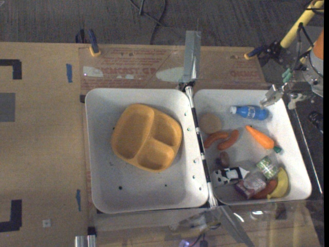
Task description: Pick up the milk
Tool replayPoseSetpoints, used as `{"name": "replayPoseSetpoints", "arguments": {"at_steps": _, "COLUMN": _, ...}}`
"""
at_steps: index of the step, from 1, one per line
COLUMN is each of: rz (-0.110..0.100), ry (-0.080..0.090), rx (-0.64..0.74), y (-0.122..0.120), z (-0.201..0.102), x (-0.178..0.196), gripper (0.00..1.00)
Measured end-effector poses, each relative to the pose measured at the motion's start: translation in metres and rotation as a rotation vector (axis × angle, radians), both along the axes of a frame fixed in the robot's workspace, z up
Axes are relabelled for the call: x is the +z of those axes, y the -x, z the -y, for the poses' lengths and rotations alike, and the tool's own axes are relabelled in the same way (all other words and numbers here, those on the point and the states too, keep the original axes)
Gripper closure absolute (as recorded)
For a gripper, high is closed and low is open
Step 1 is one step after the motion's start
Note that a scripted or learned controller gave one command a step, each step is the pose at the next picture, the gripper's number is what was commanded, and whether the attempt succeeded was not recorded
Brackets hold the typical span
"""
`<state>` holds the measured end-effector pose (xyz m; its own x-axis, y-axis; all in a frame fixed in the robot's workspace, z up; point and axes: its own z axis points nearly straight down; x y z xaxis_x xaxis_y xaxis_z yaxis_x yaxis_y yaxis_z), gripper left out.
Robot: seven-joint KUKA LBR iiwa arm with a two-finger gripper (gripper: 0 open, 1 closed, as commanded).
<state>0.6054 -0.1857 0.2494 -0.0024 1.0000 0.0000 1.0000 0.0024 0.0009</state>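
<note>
At upper right edge of right white bin [302,153]: claw [280,94], silver, hanging over the rim. State of claw impossible to tell from this angle.

Just below-left of claw: blue plastic bottle [250,112] lying on its side. Further down: orange carrot [260,137], then two reddish sausages [222,139] and a round tan bun [210,122] off to the left.

Well apart from claw, toward near-left corner of the same bin: small black-and-white cow-patterned milk carton [230,175], lying flat, touching or nearly touching a crinkly wrapped packet [252,183]. Yellow banana [280,186] beyond that. Orange divided plastic plate [147,137] over in left bin [97,153].

Step judged: approach, not yet begun in earnest; milk untouched. Next move calls for travel diagonally across bin, down-left, then descent over carton. Crowding by packet likely to hinder a clean grip.
</note>
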Motion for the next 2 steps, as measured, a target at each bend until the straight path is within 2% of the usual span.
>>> {"name": "replayPoseSetpoints", "arguments": {"at_steps": 1, "rz": -0.001, "ry": 0.0, "rx": 0.091, "y": -0.021, "z": -0.079, "x": -0.105, "gripper": 0.0}}
{"name": "replayPoseSetpoints", "arguments": {"at_steps": 2, "rz": 0.004, "ry": 0.003, "rx": -0.028, "y": -0.057, "z": 0.01, "x": 0.059, "gripper": 0.0}}
